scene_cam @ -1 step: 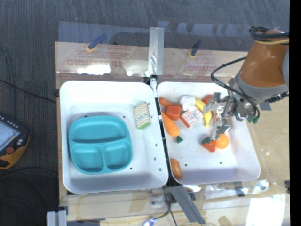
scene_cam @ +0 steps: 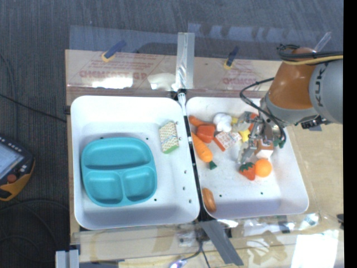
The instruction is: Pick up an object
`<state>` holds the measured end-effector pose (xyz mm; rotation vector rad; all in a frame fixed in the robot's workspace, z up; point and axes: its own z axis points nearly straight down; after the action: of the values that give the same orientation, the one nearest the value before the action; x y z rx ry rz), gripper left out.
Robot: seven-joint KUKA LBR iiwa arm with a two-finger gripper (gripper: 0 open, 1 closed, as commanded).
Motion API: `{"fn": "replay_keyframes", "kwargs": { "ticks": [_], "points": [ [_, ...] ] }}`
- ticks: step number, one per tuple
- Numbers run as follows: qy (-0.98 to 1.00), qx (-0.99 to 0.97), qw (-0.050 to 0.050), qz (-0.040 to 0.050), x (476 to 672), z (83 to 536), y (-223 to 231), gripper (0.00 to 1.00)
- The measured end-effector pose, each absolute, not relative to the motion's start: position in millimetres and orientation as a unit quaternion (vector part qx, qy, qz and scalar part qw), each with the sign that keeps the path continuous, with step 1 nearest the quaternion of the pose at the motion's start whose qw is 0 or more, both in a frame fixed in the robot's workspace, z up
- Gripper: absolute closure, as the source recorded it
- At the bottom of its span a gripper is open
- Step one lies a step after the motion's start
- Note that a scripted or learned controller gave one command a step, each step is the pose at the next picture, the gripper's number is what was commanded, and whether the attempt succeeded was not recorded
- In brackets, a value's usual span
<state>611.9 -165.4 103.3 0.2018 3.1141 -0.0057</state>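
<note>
Grey arm with orange band reaches from the right into the right bin [scene_cam: 290, 197]; gripper [scene_cam: 257, 146] sits low over a cluster of toy food.

Whether the gripper is parted or closed cannot be determined, nor whether it grips anything. Directly beside it lie an orange ball [scene_cam: 263, 167] and a red piece [scene_cam: 248, 172], touching each other. A carrot [scene_cam: 202, 148] lies near the bin's left wall, long axis running from upper left to lower right. Red printed lettering on the cardboard panel [scene_cam: 111, 71] behind the bins is not legible. The left bin [scene_cam: 83, 208] contains a teal divided tray [scene_cam: 117, 169] and a small patterned block [scene_cam: 168, 137], long axis near vertical.
</note>
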Motion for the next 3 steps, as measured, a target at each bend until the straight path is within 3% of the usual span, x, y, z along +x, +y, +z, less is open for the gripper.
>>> {"fn": "replay_keyframes", "kwargs": {
  "ticks": [1, 2, 3],
  "points": [
    [0.997, 0.082, 0.014, -0.0020, 644.6, 97, -126, 0.00],
    [0.997, 0.081, 0.016, -0.0042, 646.3, 110, -126, 1.00],
    [0.983, 0.186, 0.001, -0.0004, 581.6, 184, -84, 1.00]
  ]
}}
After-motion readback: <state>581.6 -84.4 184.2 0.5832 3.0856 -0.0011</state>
